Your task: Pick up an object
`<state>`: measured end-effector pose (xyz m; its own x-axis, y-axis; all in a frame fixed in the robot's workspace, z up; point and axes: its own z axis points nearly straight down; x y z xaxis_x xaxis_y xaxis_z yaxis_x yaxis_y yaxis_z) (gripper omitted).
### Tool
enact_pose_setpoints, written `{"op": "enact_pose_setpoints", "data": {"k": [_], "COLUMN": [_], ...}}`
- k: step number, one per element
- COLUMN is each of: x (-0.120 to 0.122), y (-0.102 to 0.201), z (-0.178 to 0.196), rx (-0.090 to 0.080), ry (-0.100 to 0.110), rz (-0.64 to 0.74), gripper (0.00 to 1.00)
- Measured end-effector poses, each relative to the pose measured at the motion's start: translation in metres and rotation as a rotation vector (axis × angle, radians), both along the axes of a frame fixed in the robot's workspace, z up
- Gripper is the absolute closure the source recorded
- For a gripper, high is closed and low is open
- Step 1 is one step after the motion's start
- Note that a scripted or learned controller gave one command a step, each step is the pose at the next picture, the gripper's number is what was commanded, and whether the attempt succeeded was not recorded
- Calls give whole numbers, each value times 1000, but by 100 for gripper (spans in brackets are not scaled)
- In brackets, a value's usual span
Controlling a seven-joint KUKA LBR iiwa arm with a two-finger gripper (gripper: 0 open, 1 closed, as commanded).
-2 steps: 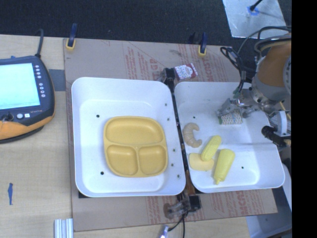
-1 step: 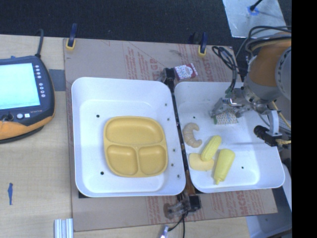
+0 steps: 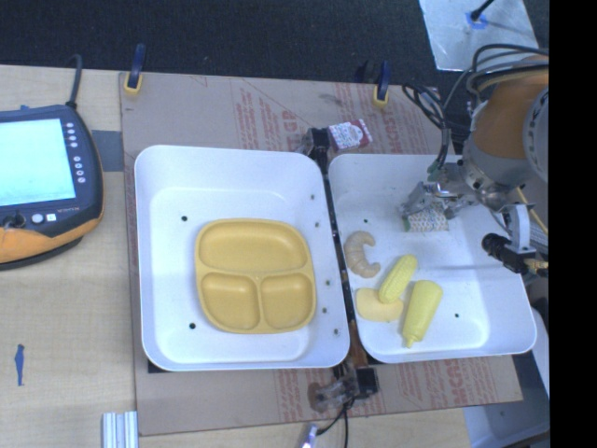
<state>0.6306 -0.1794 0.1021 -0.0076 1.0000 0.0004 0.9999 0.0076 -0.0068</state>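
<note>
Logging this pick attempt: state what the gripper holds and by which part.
Cannot be told. The two-finger gripper sits low in the right white bin, its tip blurred; the yellow toy corn cobs lie apart.

A pale wooden bench [image 3: 65,343] fills most of the view, seen from above at a slant. A brown cardboard sheet [image 3: 242,110] with faded red print lies over its middle, held at the far edge by two clamps, one at the left [image 3: 135,71] and one further right [image 3: 381,80]. Beyond the bench the floor [image 3: 233,12] is dark carpet, nearly black. On it, at the upper right, lies a pale square patch [image 3: 466,21] with a blue mark [image 3: 478,17]. A strip of grey tape [image 3: 105,149] crosses the bench at the left. A small blue mark [image 3: 19,364] sits on the wood near the lower left corner. The light is even and soft.
</note>
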Motion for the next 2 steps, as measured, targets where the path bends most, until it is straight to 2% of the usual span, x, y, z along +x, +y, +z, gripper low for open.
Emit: {"op": "enact_pose_setpoints", "data": {"k": [1, 2], "x": [-6, -36], "y": [75, 156], "z": [-10, 90], "rx": [-1, 0], "ry": [-3, -4], "rz": [-1, -2], "gripper": [100, 100]}}
